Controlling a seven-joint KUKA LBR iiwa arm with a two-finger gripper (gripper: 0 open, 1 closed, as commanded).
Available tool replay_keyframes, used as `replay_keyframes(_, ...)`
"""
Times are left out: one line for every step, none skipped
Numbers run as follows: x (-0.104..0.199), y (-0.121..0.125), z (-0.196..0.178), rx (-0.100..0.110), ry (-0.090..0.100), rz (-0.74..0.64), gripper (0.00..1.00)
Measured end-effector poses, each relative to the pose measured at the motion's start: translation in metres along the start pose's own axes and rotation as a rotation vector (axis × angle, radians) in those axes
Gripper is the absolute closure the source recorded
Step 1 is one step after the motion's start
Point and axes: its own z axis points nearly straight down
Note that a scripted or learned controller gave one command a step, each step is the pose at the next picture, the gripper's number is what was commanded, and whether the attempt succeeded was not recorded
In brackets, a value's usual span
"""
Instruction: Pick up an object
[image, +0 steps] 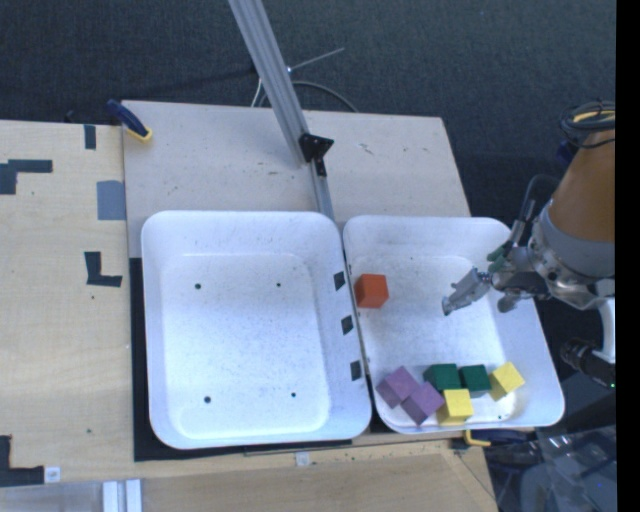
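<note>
Desk with two white bins.
Gripper (484, 292) hovers over the right bin (420, 236), fingers apart, near orange block (372, 291).

The two bins (240, 240) are white with tiny dark specks. In the right bin, one block (371, 290) is orange, two blocks (411, 391) are purple, two (458, 378) are green and two (457, 404) are yellow. The worktop (60, 300) is pale wood with grey marks
</note>
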Motion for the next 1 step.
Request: replay_keyframes(-0.0384,-0.0053,0.1472,0.008,0.001,0.003,0.00)
